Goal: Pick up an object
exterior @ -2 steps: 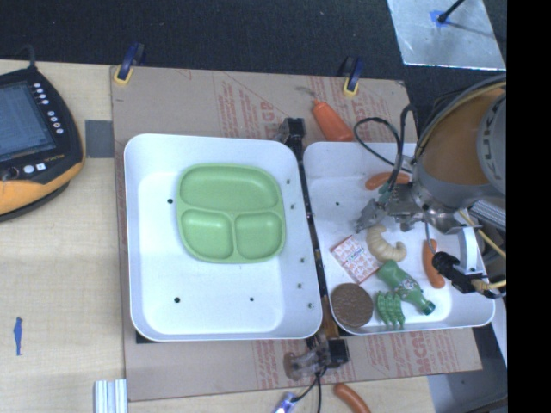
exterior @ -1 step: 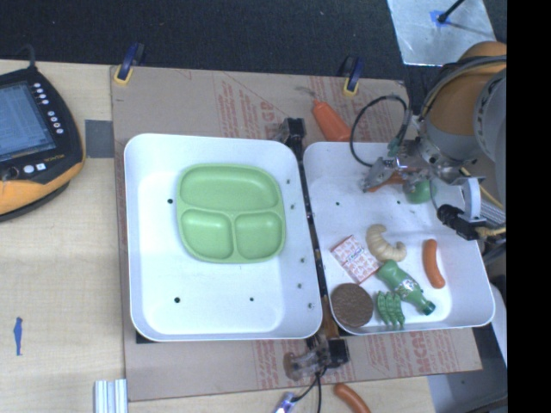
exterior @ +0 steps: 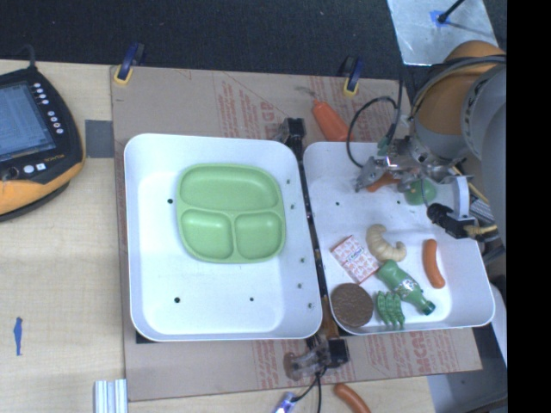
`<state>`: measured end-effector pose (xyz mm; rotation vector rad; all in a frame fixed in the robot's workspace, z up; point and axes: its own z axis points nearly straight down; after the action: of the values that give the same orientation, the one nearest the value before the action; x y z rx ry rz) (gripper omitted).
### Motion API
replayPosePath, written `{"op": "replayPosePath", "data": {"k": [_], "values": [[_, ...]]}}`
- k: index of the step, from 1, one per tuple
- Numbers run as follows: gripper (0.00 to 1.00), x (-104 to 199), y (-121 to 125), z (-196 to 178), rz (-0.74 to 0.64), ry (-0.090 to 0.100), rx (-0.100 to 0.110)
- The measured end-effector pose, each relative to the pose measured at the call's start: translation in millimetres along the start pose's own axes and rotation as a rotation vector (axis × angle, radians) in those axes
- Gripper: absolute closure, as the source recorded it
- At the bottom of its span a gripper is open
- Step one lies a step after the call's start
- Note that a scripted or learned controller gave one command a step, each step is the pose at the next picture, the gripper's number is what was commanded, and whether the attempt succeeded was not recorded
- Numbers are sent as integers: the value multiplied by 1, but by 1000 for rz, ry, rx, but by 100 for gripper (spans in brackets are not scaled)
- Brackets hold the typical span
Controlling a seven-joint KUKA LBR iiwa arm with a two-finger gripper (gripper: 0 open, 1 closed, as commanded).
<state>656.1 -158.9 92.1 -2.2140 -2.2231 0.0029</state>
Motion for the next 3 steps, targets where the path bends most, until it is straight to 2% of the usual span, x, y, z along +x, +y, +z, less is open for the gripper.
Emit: {"op": "replayPosePath", "data": {"k": [1, 2, 3], "values": [[0, 14, 0, 0, 1, 0, 2], [0, -53, 0, 0, 0, -2, -1], [100, -53, 0, -11, -4, -2, 1]]}}
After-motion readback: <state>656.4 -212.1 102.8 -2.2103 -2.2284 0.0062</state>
